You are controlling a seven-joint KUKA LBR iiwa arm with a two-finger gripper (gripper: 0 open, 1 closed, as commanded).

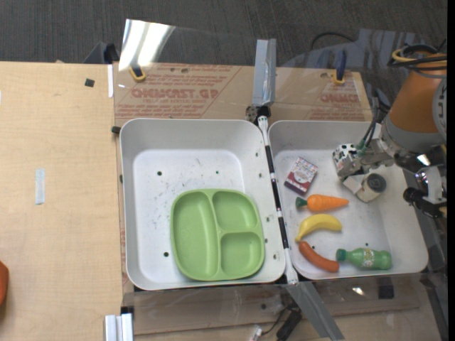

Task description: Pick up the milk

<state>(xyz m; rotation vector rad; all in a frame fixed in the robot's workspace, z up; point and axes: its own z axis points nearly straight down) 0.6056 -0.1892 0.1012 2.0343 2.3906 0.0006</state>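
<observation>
The milk (301, 175) is a small carton (purple and white) lying tilted on the right bin's (407, 222) floor, near its left wall.

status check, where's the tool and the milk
Tool low in right bin, on the milk. Grip unconfirmed. Small carton and carrot nearby.

Two bins side by side on the table (57, 190).
We see a divided plate (217, 233) in the left bin (142, 148); in the right bin (405, 240), the milk carton (301, 175) lies behind the carrot (323, 203), banana (319, 225), sausage (318, 257) and bottle (364, 258).
</observation>
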